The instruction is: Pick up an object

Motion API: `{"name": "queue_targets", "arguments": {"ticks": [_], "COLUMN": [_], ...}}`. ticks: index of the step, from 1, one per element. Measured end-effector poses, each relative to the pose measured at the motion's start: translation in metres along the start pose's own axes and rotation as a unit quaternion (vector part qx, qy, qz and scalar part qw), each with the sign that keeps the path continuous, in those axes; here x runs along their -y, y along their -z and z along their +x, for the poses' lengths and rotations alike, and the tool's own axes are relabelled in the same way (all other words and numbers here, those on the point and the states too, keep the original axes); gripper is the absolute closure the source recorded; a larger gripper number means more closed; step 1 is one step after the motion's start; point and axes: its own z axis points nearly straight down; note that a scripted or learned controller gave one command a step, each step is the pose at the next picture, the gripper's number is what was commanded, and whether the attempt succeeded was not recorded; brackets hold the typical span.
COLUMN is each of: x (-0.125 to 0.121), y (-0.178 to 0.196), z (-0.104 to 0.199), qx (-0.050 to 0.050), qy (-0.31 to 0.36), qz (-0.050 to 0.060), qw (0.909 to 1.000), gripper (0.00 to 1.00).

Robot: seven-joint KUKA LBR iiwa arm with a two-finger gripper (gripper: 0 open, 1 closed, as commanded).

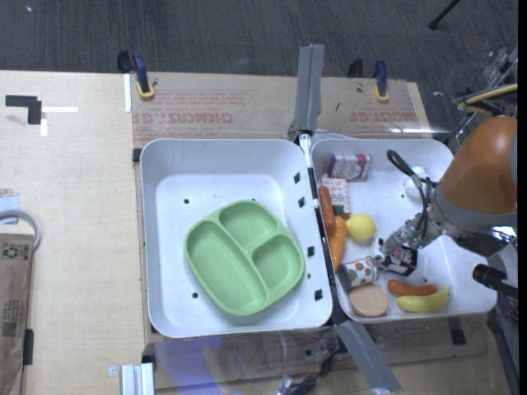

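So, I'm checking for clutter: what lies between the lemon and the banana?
In the camera view, the gripper and a red sausage sit between the lemon and the banana.

Dark grey carpet [206,15] covers the floor along the top. Below it lies a pale wooden desk [66,188], with a brown cardboard sheet [222,105] held by two blue-and-yellow clamps [142,79]. A brown paper bag [12,303] lies at the left edge.

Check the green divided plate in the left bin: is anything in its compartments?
Empty. All three compartments of the green divided plate show bare green, and the food items lie in the right bin.
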Motion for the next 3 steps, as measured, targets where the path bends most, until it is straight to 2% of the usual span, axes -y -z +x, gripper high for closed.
{"name": "queue_targets", "arguments": {"ticks": [1,2,3], "x": [0.019,0.016,-0.025], "y": [0.000,0.014,0.095], "z": [-0.002,-0.005,0.058], "qx": [0.002,0.006,-0.003], "qy": [-0.141,-0.140,-0.267], "qz": [-0.005,-0.011,0.017], "qw": [0.9901,0.9900,0.9635], "gripper": [0.00,1.00,1.00]}}
